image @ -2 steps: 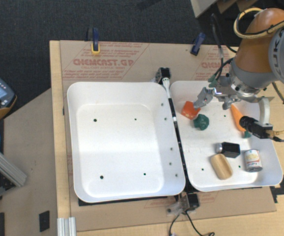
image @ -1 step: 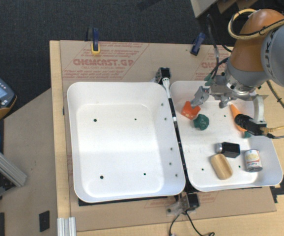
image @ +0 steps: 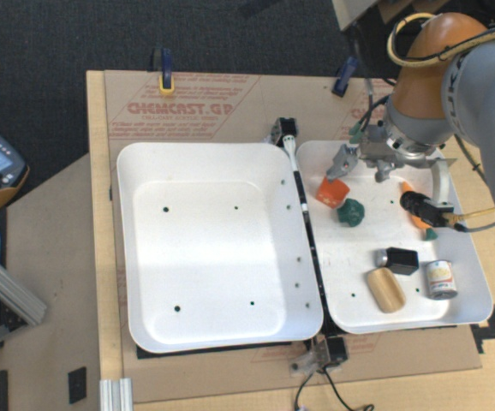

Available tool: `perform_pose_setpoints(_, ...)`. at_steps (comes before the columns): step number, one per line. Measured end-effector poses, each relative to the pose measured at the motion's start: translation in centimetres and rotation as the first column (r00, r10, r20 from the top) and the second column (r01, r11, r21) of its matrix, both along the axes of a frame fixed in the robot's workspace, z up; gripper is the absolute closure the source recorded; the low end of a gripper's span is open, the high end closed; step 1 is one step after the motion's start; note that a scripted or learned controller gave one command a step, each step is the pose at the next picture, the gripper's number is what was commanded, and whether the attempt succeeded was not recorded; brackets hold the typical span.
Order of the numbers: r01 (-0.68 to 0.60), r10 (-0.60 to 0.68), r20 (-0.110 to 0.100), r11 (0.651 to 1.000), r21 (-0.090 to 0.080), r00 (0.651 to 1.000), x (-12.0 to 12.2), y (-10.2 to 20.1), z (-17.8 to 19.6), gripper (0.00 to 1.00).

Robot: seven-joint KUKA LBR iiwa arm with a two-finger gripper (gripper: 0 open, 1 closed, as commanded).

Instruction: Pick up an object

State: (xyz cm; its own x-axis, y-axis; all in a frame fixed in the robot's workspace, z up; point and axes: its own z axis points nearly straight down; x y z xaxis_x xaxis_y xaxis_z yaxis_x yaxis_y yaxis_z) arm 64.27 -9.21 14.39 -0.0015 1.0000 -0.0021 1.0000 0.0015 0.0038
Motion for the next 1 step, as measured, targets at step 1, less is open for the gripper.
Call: perform_pose_setpoints(1,0.000,0.000,0.009,1.000,0.000,1.000,-1.48,-0.20,-3.80,0.00)
